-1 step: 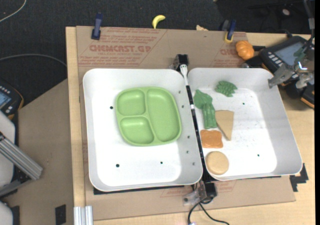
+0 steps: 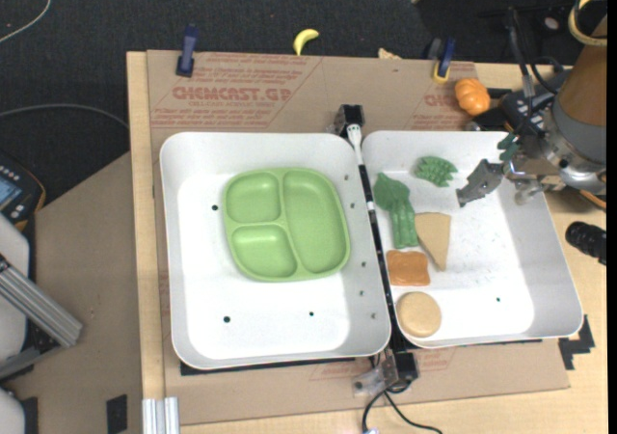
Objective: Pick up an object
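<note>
Here, your hand [image 2: 479,181] hangs over the right bin [image 2: 521,311] toward its two o'clock corner, and you cannot tell how its grip stands; most of the arm is cut off. Just at its nine o'clock lies a small green toy [image 2: 436,170]. A cracker wedge [image 2: 434,237], an orange slab [image 2: 408,268] and a round biscuit [image 2: 419,312] sit lower. The left bin [image 2: 193,326] carries a green divided plate [image 2: 286,224].

Cardboard-topped bench [image 2: 251,94] – two white bins side by side: left bin [image 2: 193,258], right bin [image 2: 521,278] – touching.
</note>
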`<control>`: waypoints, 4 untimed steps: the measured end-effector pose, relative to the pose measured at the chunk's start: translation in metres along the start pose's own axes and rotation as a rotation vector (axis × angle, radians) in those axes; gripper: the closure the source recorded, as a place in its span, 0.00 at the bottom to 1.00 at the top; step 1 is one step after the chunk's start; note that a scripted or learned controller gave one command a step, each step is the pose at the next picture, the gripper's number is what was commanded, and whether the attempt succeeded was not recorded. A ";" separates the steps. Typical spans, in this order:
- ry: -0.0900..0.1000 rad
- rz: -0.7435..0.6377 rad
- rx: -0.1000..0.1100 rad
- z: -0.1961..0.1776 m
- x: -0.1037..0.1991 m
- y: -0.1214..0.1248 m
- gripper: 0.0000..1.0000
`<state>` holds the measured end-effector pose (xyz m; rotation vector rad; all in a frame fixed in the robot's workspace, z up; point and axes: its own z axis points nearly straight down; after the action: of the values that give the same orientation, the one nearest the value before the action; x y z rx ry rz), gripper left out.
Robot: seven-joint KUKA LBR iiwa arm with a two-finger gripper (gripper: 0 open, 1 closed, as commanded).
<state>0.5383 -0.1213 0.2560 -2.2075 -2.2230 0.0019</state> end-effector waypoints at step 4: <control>-0.004 0.004 0.001 0.056 0.167 -0.059 1.00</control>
<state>0.4782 0.0457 0.2009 -2.2130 -2.2206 0.0064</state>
